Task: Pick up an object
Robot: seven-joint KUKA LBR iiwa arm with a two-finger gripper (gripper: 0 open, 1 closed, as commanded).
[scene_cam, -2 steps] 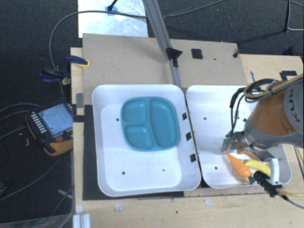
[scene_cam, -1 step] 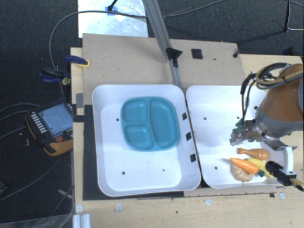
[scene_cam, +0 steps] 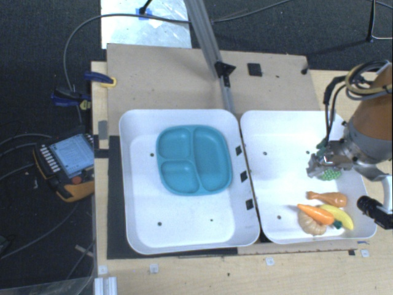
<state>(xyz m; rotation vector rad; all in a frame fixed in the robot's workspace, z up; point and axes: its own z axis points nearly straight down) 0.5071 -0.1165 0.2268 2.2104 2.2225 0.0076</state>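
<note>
In the camera view the gripper [scene_cam: 322,166] is low in the right bin [scene_cam: 276,165], its metal tips right over a small green object [scene_cam: 332,174] that peeks out just beyond and below them; whether the tips are spread or closed, or have the green piece between them, I cannot tell. Further below the tips lie a toy drumstick [scene_cam: 328,198], a carrot [scene_cam: 316,213], a banana [scene_cam: 341,217] and a tan shrimp-like piece [scene_cam: 313,226], crowded together. Well off to their far side a blue divided plate [scene_cam: 194,160] sits in the left bin [scene_cam: 141,214]. This looks like the grasp step on the green piece; the next move calls for a firm close, then a straight lift
</note>
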